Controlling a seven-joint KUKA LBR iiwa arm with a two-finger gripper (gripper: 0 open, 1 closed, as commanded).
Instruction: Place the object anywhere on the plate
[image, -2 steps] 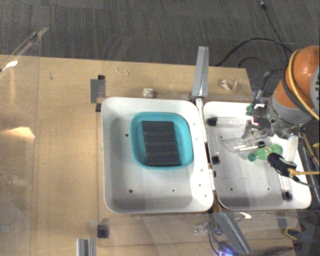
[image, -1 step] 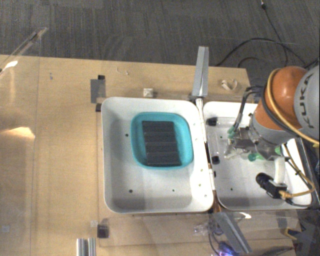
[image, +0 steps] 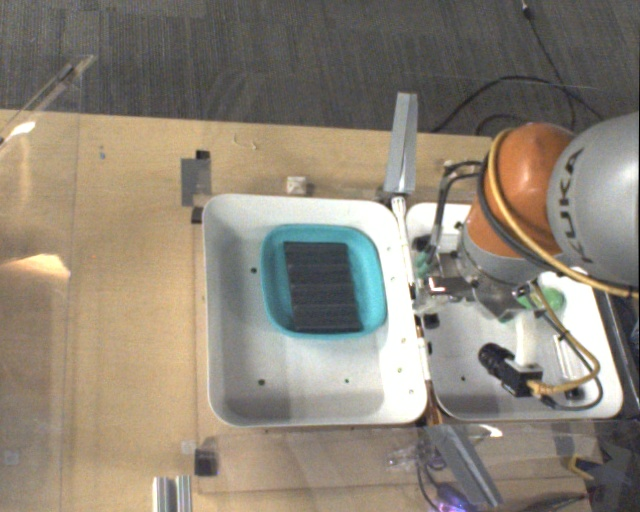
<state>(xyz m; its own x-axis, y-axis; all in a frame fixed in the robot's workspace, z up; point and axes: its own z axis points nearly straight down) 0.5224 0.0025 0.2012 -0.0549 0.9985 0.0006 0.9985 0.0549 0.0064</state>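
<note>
A teal square plate (image: 372, 290) with a dark ribbed middle lies in the left bin (image: 300, 400), toward its back. My arm hangs over the right bin (image: 455, 385), and its grey and orange wrist covers most of that bin's back half. The gripper (image: 445, 285) points down near the right bin's left wall, largely hidden by the wrist. A small green object (image: 549, 297) peeks out from under the arm's right side. Another green bit (image: 424, 262) shows beside the gripper. I cannot tell whether either one is being held.
A black cable fitting with yellow and grey hoses (image: 510, 368) hangs from the arm over the right bin's front. A grey bracket (image: 403, 145) stands behind the wall between the bins. Small black clamps (image: 197, 180) sit on the wooden bench around the left bin.
</note>
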